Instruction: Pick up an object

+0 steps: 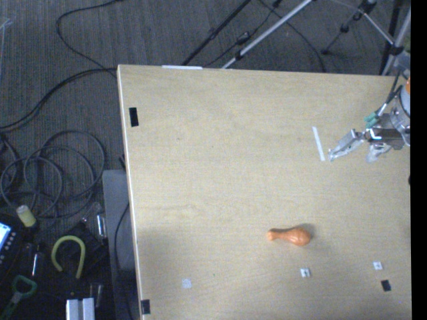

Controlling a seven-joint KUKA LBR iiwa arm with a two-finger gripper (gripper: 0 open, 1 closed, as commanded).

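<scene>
You have a bare wooden worktop (220,152) before you, with the arm's gripper (340,149) near its right edge, jaws parted narrowly and gripping nothing. A small white strip (318,143) lies just beside the fingertips. The orange object (290,236) lies well apart, toward the front edge. Judged stage: approach. Your next move calls for travel over the object, then descent.

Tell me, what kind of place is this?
Probably a robot lab or workshop: a plain wooden bench with a metal tool reaching over it, cables on carpet, and tripod legs behind.
</scene>
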